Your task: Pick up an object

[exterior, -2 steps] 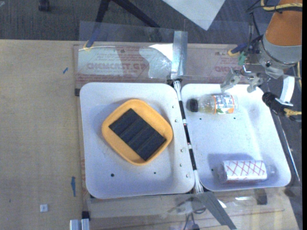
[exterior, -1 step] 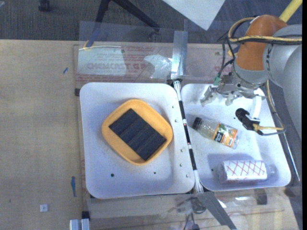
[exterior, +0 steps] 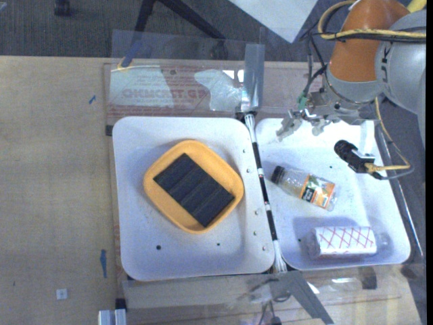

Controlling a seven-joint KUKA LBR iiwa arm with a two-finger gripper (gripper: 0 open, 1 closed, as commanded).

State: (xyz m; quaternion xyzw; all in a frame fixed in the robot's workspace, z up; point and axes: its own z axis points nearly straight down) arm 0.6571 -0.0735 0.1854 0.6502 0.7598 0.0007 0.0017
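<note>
I saw a yellow dish (exterior: 193, 193) with dark ribbed centre, orange-labelled bottle (exterior: 305, 187), and white red-crosshatched box (exterior: 344, 241) at five o'clock.

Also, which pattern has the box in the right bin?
White rectangular box: red crisscross lines forming diamonds, best seen in the camera view.

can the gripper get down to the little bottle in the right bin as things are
Probably yes. The gripper hangs over the right bin's far edge, and the small bottle lies on its side with open space around it, apart from the patterned box.
</note>
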